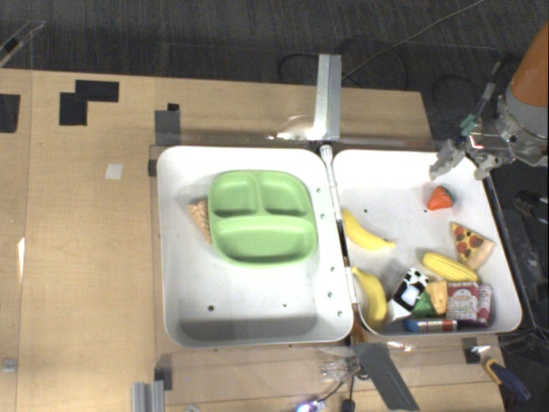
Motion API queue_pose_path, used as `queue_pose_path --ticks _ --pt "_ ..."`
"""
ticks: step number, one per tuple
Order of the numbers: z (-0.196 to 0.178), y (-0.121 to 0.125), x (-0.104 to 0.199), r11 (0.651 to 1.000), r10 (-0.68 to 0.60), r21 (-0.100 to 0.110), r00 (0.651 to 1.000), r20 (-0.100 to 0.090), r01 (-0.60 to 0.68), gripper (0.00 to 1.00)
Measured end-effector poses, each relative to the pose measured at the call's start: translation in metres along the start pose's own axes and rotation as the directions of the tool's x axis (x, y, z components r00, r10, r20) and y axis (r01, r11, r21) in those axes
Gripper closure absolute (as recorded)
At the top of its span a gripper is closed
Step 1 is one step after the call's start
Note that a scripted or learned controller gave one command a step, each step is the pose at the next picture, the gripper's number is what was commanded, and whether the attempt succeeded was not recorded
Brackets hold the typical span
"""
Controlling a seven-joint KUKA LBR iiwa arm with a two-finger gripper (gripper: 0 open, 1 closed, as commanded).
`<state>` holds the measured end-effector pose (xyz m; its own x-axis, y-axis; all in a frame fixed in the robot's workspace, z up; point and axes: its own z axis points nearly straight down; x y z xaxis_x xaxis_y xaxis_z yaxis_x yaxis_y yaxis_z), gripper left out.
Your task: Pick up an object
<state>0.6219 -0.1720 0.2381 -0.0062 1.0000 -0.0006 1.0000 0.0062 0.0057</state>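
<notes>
Wooden bench (86,230), two white bins: right bin (403,204) is stocked with toy foods (orange piece (440,198) nearest), above whose far corner the claw (463,155) is poised, apparently parted, nothing held; pick-up is judged not yet begun.

Count, per kind:
- white bins: 2, left bin (176,256) and right bin (386,187)
- green divided tray (260,215): 1
- bananas: 2, upper banana (364,234) and lower banana (372,293)
- corn cob (449,268): 1
- pizza slice (471,245): 1
- orange piece (440,198): 1
- black-and-white toy (411,288): 1
- red packet (468,303): 1
</notes>
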Motion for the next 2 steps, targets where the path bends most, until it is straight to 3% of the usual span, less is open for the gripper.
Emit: queue_pose_path --ticks 1,2 --pt "0.145 0.004 -0.032 0.996 0.086 -0.002 0.996 0.000 -0.086 0.00" --pt "0.132 0.007 -0.031 0.997 0.081 -0.009 0.997 0.002 -0.081 1.00"
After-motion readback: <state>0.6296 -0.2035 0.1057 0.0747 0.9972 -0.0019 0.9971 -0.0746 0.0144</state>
